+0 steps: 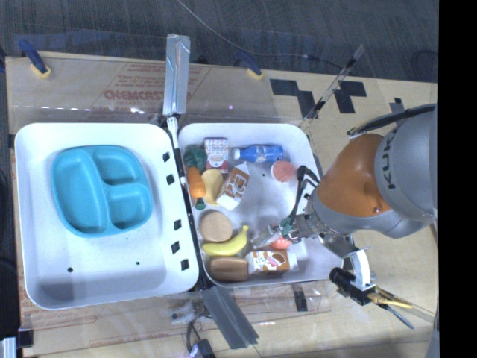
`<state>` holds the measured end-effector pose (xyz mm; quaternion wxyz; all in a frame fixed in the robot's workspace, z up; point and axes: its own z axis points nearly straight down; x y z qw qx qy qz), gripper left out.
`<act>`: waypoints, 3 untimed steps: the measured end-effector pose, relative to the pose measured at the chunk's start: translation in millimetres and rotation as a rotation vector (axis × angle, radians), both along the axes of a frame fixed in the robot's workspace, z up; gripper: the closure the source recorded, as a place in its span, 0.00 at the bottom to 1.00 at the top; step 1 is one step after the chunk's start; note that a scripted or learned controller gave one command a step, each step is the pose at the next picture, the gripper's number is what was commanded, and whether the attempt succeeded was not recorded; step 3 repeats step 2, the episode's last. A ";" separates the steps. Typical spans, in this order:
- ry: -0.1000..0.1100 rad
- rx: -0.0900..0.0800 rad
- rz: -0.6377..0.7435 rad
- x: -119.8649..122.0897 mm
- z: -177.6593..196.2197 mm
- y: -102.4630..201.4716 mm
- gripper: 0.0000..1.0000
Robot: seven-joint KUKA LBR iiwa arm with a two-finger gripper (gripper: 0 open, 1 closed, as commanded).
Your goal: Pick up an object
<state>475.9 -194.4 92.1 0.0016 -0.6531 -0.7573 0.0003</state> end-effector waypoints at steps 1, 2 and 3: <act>-0.003 -0.002 0.007 1.8 10.4 -0.2 1.00; -0.005 -0.002 -0.413 22.2 137.1 20.7 1.00; -0.005 -0.002 -0.413 22.2 137.1 20.7 1.00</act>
